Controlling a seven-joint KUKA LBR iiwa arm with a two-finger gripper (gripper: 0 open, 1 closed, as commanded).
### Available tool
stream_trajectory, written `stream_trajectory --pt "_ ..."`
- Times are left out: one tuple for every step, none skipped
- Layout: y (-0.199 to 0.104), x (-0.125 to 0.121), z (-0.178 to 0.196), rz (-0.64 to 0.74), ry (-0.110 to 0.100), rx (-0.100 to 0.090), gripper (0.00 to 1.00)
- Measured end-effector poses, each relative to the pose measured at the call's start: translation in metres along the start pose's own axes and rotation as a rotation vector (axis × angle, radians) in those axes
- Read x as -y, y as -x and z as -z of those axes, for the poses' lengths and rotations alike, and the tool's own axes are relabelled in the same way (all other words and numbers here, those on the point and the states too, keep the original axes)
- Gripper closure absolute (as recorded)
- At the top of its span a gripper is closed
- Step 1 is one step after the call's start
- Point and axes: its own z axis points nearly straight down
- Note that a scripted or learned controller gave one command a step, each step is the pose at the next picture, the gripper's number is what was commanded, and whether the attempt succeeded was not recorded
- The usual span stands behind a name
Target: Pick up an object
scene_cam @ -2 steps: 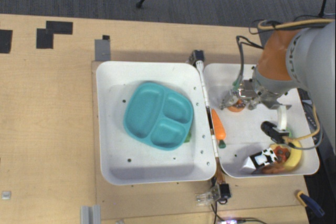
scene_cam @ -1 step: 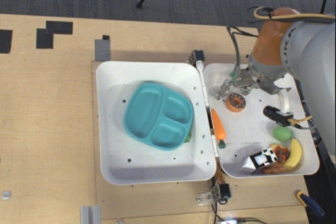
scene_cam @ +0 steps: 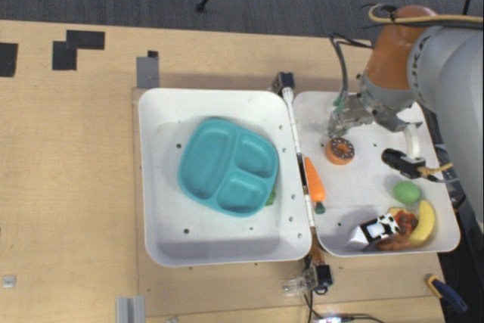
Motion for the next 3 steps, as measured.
stream_trajectory --pt "0.0 0.0 0.0 0.001 0.0 0.0 0.0" --pt "-0.017 0.055 -0.01 0.246 -0.001 0.0 0.0" --pt "-0.01 0.019 -0.012 0.06 -0.005 -0.002 0.0"
